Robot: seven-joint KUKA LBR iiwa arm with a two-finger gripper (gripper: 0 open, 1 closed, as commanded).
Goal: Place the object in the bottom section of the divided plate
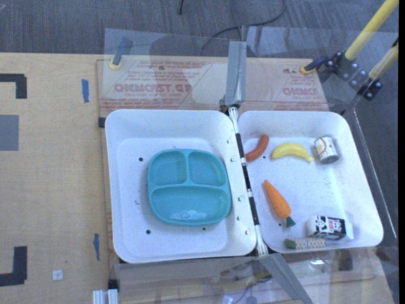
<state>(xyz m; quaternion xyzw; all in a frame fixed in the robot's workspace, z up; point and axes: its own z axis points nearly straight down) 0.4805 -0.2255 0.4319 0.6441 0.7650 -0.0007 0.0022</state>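
Camera view: divided plate in left bin; carrot in right bin.

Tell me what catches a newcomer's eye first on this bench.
The teal divided plate sits alone in the left bin, its big section nearest the camera. The right bin holds bright toy food: a carrot in the middle, a banana and a sausage toward the back.

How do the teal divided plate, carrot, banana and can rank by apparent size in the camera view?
1. Divided plate, by far.
2. Carrot and banana, too alike to separate.
3. Can, smallest.
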